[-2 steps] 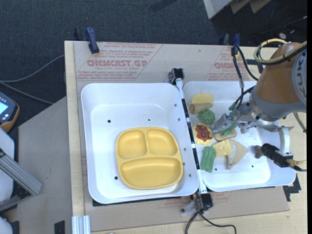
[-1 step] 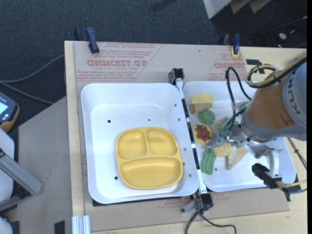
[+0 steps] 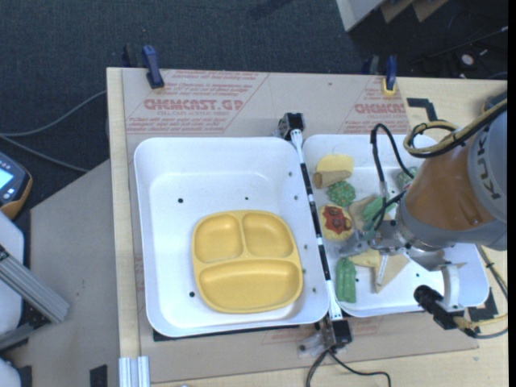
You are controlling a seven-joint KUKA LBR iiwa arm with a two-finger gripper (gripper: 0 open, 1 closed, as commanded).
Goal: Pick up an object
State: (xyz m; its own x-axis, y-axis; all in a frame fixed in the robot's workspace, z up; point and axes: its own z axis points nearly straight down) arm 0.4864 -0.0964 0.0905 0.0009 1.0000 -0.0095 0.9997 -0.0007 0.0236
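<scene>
My pincer [image 3: 385, 258] is down in the right bin [image 3: 476, 295], over the food pile; can't tell its state from this angle. Candidates crowd beneath: cheese wedge [image 3: 392, 269], pickle [image 3: 345, 280], pizza slice [image 3: 336, 221], broccoli [image 3: 341, 192], lemon [image 3: 334, 166]. Risk: items touch, so I may nudge or wedge two at once, or clip the bin wall. Left bin holds the yellow tray [image 3: 245, 260].

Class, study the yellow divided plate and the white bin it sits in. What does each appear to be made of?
Yellow divided plate: probably moulded plastic, with a smooth, even colour, soft sheen and rounded compartment ridges. White bin: likely thin formed plastic, glossy, with rounded corners and a rolled rim.
</scene>
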